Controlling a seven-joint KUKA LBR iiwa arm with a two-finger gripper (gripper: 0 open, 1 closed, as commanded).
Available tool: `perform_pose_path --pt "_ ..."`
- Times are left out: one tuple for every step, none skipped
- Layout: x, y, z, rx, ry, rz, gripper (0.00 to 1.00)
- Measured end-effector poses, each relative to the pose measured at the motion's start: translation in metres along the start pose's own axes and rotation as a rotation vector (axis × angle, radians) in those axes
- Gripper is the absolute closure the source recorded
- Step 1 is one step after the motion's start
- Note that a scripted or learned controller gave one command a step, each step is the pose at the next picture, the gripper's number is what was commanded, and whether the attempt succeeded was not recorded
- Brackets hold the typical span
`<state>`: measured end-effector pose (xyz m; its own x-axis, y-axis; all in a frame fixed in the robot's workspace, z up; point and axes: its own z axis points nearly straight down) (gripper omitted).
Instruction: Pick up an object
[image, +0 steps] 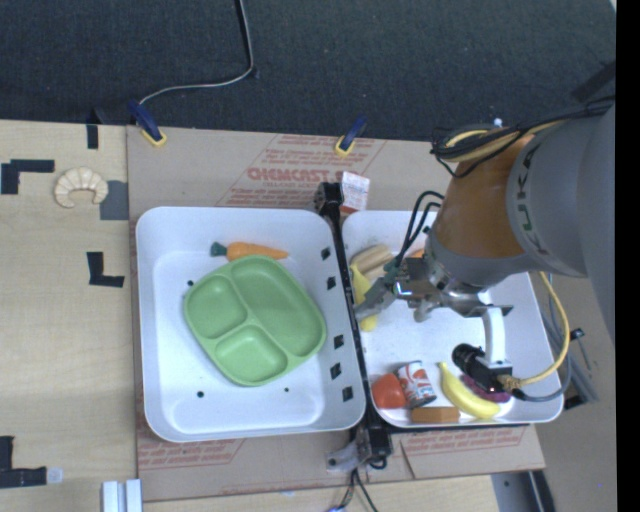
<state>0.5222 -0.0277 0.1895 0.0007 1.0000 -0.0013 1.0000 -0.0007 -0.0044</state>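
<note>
My gripper (399, 300) hangs low over the left part of the right bin (530, 300), and its two grey fingers (372, 296) stand apart, open, with nothing seen between them. Right beside the left finger lie a tan bun-like piece (367, 260) and a yellow toy (364, 318), partly hidden by the gripper. Near the front of that bin lie a banana (466, 394), a small red and white can (418, 382), a red round item (389, 392) and an orange-brown block (434, 414).
The left bin (160, 400) holds a green divided plate (255, 318) and a carrot (255, 251) behind it. The arm's grey and orange body (500, 215) covers the right bin's back. A croissant (81, 186) lies on the bench at far left.
</note>
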Motion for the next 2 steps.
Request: perform_pose_path --pt "-0.005 0.093 -0.081 -0.007 0.0 -0.002 0.0" --pt "-0.037 0.049 0.0 0.0 0.001 -0.001 0.0"
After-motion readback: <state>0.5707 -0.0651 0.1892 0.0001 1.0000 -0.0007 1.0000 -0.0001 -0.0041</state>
